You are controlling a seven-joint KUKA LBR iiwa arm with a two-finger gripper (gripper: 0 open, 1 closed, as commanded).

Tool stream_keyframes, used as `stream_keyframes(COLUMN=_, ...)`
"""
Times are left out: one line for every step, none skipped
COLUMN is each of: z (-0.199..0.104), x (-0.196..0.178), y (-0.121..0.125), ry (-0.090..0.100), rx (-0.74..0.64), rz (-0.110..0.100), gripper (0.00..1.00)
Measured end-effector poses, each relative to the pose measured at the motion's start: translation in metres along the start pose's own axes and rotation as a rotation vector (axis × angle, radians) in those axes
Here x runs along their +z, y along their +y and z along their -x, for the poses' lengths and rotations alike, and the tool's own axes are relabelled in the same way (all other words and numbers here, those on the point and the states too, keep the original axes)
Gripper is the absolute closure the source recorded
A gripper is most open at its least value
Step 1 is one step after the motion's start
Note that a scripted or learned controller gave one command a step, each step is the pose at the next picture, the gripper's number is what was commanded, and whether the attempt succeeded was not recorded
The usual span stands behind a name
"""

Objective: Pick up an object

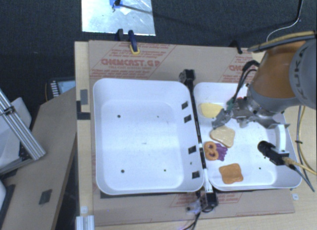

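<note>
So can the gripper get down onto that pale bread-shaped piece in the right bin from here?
Probably yes. The gripper hangs just above the pale bread-shaped piece, whose top lies bare; the pretzel sits close beside it.

The grey arm [285, 75] with its orange band comes in from the right side of the frame. Its gripper [224, 118] points left and hangs low.
</note>
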State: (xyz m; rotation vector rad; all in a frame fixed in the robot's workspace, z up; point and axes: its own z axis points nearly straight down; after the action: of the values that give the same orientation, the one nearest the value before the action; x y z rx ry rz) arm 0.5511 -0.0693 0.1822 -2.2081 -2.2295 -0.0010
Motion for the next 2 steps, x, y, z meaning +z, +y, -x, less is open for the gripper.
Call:
stream_keyframes(z=0.030, x=0.011, y=-0.050, ry=-0.003, rx=0.011, rz=-0.001, gripper=0.00)
stream_keyframes(z=0.036, x=-0.091, y=-0.030, ry=-0.006, rx=0.005, rz=0.016, gripper=0.00)
